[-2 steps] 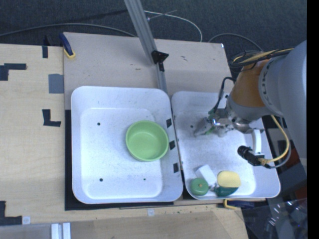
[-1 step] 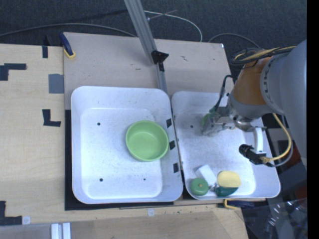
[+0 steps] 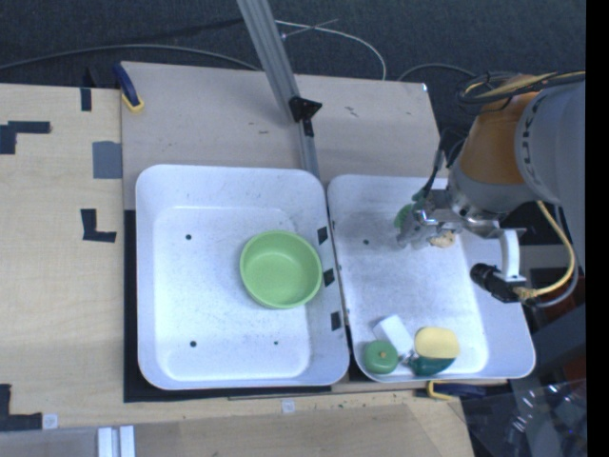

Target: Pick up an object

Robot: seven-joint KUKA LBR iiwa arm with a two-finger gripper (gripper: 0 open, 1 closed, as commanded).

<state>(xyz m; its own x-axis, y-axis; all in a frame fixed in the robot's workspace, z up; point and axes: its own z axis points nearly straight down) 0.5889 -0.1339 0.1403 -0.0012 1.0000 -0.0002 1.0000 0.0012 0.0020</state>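
Grey arm point(image 3: 533, 150) (orange-banded wrist) reaching in, angled downward

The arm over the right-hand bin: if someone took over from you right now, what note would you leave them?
Hand: low over the far part of the right white bin; whether it grips anything cannot be told.
Things: round light-green plastic bowl in the left white bin. At the right bin's near edge, clustered together: small white block, yellow rounded sponge-like piece, small dark-green round piece.
Done: nothing visibly lifted.
Left: pick up one object.
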